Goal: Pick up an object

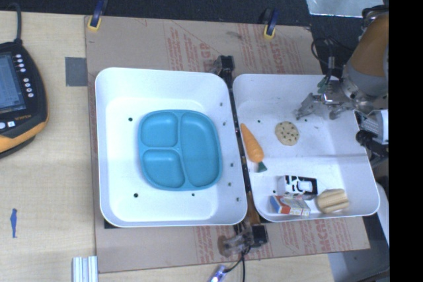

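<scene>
The right bin [344, 148] holds a round cookie [287, 133], an orange carrot [252, 144] by its left wall, a small black-and-white box [301, 185], a red-and-white carton [289, 206] and a tan bread roll [332, 200] near its front. My gripper [318, 105] hangs over the far right part of that bin, fingers spread open with nothing between them. It is to the upper right of the cookie, apart from it.
The left bin [112, 142] holds a blue divided plate [179, 149]. A black and orange teach pendant [16, 99] lies at the left edge of the bench. Clamps [96, 14] hold the cardboard sheet at the back.
</scene>
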Controlling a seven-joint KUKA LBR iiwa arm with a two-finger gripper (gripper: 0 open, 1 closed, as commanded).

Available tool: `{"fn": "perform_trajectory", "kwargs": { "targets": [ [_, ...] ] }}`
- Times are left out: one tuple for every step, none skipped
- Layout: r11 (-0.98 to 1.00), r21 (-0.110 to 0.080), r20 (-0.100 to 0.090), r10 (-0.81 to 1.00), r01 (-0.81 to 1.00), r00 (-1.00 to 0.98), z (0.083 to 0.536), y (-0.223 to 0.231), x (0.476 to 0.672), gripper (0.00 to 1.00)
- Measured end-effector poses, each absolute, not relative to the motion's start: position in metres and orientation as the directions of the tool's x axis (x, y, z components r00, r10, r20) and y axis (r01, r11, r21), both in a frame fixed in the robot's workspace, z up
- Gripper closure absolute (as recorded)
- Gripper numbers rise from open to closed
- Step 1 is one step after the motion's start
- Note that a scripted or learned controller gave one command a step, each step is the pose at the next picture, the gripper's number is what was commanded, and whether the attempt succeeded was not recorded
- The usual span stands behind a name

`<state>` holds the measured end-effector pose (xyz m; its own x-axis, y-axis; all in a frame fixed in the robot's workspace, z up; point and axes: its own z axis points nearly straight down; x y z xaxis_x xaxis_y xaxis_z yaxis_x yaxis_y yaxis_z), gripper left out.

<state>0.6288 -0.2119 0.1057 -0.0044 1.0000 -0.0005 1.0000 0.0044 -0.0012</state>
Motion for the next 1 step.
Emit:
{"fn": "perform_trajectory", "kwargs": {
  "targets": [
    [0.005, -0.001, 0.0, 1.0, 1.0, -0.005, 0.1133, -0.1626, 0.6567, 0.0]
  ]
}}
